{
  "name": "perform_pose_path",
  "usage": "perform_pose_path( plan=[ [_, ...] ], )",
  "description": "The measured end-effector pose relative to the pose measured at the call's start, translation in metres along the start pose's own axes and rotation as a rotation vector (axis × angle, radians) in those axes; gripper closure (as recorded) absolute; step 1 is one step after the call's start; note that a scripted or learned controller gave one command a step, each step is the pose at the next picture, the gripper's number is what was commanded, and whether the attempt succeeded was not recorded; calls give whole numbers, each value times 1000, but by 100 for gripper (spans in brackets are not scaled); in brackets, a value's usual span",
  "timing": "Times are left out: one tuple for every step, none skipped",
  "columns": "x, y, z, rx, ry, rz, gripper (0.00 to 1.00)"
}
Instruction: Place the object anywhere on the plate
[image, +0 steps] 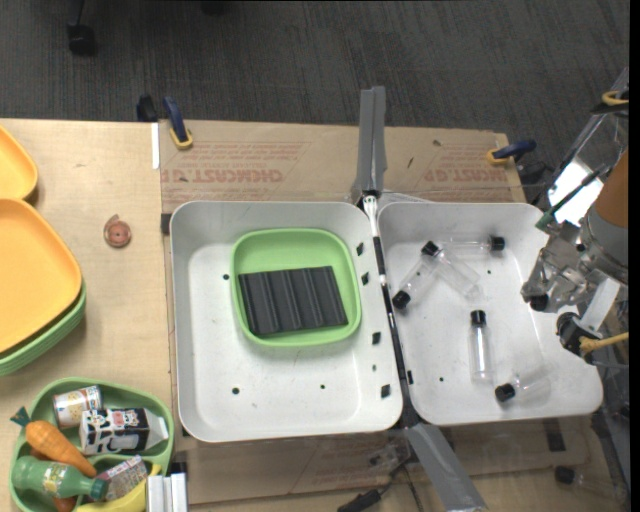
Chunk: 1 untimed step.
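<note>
A square green plate (296, 252) sits in the left bin (200, 330). A dark grey ribbed slab (293, 299) lies flat on the plate, covering most of its floor. In the right bin (440, 390) several clear tubes with black caps lie loose: one slanted at the upper left (416, 273), one near the back (470, 245), one upright in the middle (481, 348), one by the front right corner (524, 384). My gripper (556, 296) hangs over the right bin's right rim, apart from the tubes, with nothing seen in it.
Orange and green plates (30, 290) are stacked on the wooden table at the left. A green bowl (85, 450) of toy food stands at the front left. Clamps (178, 127) hold the cardboard at the back.
</note>
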<state>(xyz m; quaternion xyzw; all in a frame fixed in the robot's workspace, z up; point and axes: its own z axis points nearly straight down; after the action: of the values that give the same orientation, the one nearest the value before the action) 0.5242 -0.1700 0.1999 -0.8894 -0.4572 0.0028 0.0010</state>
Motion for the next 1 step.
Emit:
perform_pose_path(
  plan=[
    [0, 0, 0, 0, 0, 0, 0]
  ],
)
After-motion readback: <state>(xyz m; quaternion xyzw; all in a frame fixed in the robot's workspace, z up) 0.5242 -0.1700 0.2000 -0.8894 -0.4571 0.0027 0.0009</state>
